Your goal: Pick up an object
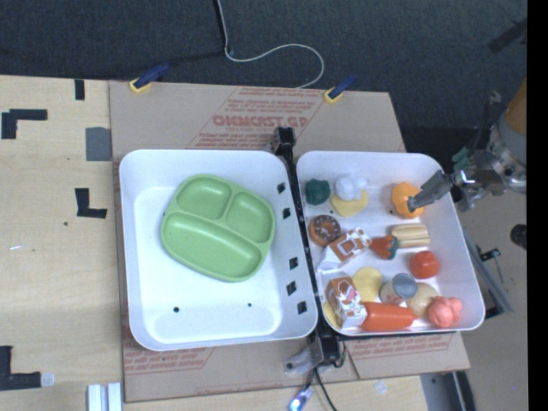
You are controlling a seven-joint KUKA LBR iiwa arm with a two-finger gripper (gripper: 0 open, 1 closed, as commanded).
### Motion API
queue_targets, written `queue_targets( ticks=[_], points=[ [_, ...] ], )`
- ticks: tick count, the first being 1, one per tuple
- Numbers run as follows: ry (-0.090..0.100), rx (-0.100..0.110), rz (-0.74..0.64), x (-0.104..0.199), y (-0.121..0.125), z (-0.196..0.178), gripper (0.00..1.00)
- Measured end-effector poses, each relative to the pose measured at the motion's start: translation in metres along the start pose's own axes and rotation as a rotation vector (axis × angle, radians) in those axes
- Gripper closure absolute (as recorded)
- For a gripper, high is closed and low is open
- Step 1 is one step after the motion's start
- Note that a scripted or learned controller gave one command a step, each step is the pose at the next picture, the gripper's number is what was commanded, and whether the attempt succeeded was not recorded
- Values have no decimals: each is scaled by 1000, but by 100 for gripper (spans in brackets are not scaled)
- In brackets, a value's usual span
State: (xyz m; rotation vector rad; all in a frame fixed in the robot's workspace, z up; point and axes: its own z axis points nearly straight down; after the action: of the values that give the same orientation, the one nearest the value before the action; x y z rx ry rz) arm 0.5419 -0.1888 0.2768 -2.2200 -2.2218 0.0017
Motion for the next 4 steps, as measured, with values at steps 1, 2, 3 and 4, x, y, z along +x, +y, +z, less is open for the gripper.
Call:
queue_targets(
  ticks=[1, 2, 3, 4],
  points=[
    [0, 0, -2, 1, 0, -10, 100],
    [3, 8, 2, 29, -62, 31, 100],
    [0, -8, -8, 104, -57, -71, 100],
    [2, 5, -6, 168, -59, -25, 100]
  ],
)
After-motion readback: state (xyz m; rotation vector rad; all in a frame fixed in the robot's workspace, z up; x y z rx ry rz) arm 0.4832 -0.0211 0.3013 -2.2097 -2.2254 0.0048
